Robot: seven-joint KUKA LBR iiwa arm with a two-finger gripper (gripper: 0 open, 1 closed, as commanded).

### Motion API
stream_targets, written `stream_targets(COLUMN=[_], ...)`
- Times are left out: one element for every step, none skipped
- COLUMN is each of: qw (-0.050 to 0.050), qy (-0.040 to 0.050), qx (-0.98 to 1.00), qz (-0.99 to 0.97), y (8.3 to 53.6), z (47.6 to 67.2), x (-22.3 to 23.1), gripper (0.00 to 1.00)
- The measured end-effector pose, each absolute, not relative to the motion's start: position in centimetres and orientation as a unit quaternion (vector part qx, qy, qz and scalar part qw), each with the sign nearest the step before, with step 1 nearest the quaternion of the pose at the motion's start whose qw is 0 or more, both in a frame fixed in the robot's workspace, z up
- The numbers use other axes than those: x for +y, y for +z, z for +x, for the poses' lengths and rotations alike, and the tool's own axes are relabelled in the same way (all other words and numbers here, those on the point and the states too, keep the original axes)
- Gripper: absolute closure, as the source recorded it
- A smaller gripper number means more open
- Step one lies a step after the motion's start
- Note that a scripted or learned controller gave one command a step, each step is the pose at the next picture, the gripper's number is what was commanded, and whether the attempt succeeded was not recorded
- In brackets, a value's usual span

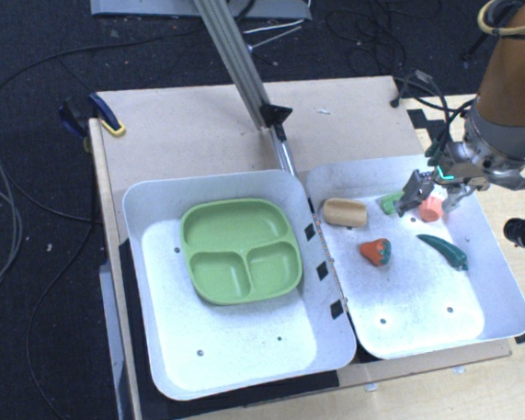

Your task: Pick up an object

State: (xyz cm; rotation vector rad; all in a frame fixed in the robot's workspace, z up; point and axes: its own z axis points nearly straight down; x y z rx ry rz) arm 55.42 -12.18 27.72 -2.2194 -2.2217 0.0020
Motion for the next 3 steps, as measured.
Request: stream_targets(qw=[0.0,0.002,0.003], qy=[0.0003,0.002,0.002], qx=[-0.708,-0.707,-0.707], qz=[-0.707,-0.708,-0.707], y=[27.8,22.2,15.9], z=[55.5,55.6,55.1], x=[-12.2,-13.2,-12.5], gripper=[0.0,0.0,0.0])
